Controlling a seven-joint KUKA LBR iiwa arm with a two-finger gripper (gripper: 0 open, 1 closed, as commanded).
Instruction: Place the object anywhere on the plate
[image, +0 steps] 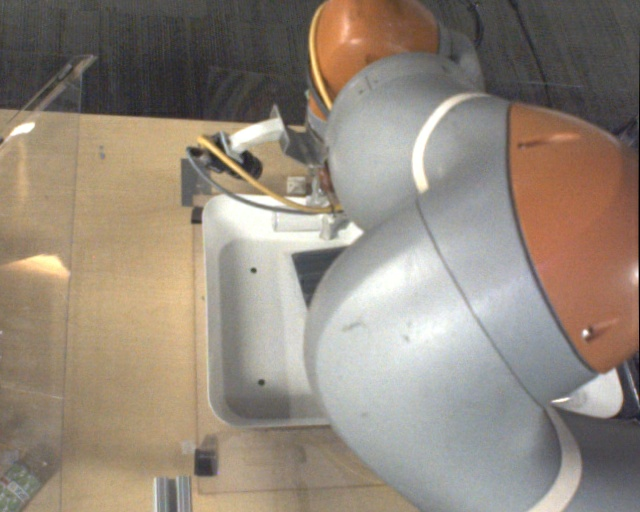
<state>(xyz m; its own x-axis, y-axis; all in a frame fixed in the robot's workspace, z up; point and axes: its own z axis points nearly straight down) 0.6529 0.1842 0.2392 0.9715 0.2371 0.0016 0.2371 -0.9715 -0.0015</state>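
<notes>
The grey arm (450, 300) with its orange bands looms large over the right half of the camera view and covers most of the bench. Under it I see the left part of one white bin (225, 330), with a bare floor and two small dark holes. A dark flat edge (312, 268) shows inside the bin next to the arm; I cannot tell what it is. The plate, the object and the gripper's end are hidden behind the arm.
Yellow and grey cables (245, 180) run from a small bracket at the bin's far left corner toward the arm. A clear acrylic panel (40, 260) stands on the wooden bench at the left. A small black block (205, 460) sits near the bin's front corner.
</notes>
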